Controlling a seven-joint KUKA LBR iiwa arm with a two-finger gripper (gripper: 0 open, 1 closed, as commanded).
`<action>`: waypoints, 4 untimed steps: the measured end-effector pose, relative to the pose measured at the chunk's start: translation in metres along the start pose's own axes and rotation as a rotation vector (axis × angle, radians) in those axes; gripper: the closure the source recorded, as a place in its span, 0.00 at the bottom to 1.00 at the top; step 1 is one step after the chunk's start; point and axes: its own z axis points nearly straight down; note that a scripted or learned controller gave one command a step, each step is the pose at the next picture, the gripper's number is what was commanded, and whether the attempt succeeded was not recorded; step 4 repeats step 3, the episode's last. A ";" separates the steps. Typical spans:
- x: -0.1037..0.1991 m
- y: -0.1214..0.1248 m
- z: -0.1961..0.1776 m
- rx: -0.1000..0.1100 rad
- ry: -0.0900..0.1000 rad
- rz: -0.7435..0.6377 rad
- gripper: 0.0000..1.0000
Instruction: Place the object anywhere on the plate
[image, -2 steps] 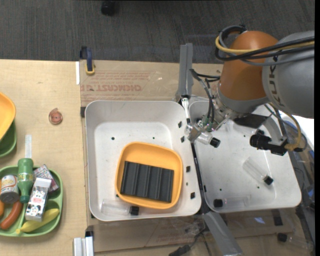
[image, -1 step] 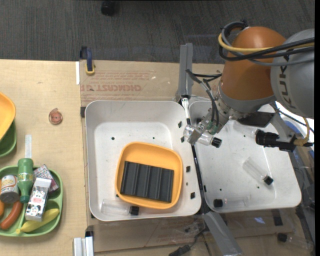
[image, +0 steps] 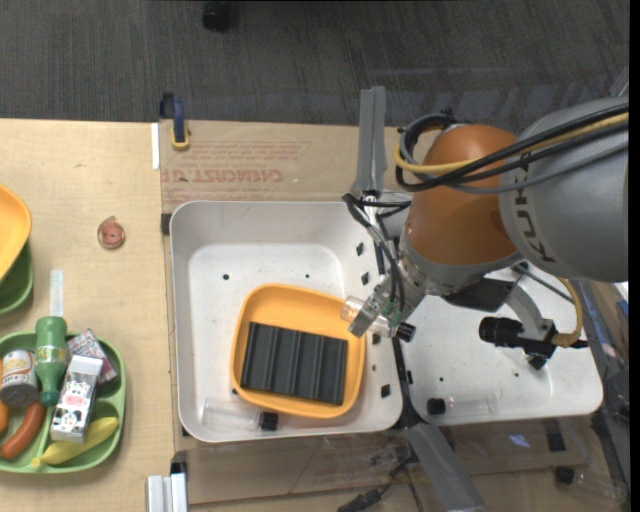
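1. Camera view: the gripper (image: 372, 318) hangs below the arm (image: 470, 215) at the plate's upper right corner, over the inner wall of the left bin (image: 200, 300). How wide it stands, and whether it has hold of anything, cannot be told; something pale and blurred sits at its tip.
2. The plate (image: 262, 308) is yellow and lies in the left bin, tilted slightly. A black ridged block (image: 300, 362) rests flat on it, covering most of its floor; this looks to be the task's object.
3. If the block is the object, it appears already placed, and the sound move is a straight lift away, clear of the plate's rim.
4. If the pale item is the object, it should go over the plate's bare yellow margin before release, low enough not to bounce.
5. The right bin (image: 560, 400) holds a small black part (image: 436, 406).
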 end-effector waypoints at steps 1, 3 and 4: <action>0.000 0.000 0.000 0.000 0.000 0.001 0.00; -0.007 -0.023 0.000 -0.001 0.000 0.121 0.00; -0.007 -0.023 0.000 -0.001 0.000 0.121 0.00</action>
